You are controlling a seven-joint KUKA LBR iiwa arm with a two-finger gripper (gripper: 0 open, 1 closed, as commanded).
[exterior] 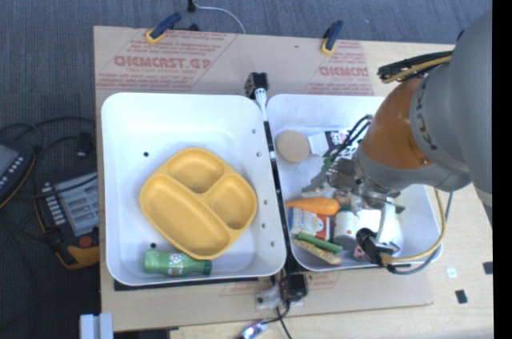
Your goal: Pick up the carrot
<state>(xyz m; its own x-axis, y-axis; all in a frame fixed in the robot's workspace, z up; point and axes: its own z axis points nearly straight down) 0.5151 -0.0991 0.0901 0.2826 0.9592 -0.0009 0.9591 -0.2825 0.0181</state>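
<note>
Carrot (314, 205) in right bin (416, 253), just left of fingers (346, 197), their grip seemingly hidden, cannot tell.

The brown cardboard sheet (264, 57) under the bins bears red printed lettering. At the upper left it reads roughly "CHEMCAST GP", and the same red words stand again at the upper right, partly hidden by the arm. Fainter red print shows along its lower edge, too small to read. Labels on the green bottle (177, 262) cannot be read.
</note>
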